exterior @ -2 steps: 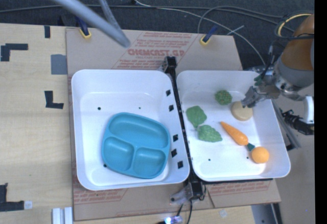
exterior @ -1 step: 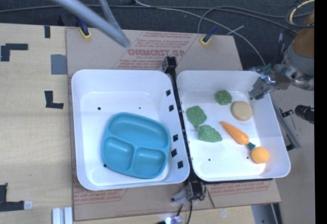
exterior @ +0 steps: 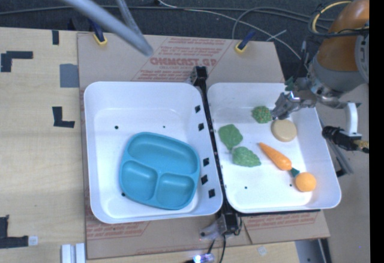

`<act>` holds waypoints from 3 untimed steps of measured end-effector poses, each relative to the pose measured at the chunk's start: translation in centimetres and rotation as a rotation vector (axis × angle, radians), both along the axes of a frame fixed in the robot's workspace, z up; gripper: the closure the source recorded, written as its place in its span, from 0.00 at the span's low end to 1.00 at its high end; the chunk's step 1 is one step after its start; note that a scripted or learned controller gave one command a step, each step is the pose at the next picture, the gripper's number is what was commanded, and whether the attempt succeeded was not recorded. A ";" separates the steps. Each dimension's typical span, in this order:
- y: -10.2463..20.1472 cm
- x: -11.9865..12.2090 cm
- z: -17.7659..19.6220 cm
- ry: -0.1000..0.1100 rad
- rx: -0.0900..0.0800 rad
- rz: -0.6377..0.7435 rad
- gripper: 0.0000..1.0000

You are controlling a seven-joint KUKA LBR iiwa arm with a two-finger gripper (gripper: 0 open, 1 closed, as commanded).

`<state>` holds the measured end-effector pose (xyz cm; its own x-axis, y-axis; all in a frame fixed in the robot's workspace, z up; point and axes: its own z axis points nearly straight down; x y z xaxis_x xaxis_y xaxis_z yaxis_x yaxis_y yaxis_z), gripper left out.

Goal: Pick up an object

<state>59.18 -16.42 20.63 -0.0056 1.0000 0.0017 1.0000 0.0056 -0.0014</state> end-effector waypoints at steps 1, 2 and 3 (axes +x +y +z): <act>5.6 -1.0 0.3 -0.001 0.000 0.001 1.00; 10.3 -0.6 1.1 -0.001 0.000 0.001 1.00; 15.4 -0.7 2.2 -0.001 0.000 0.002 1.00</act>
<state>58.44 -1.03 22.82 -0.0072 1.0000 0.0019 1.0000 0.0072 -0.0001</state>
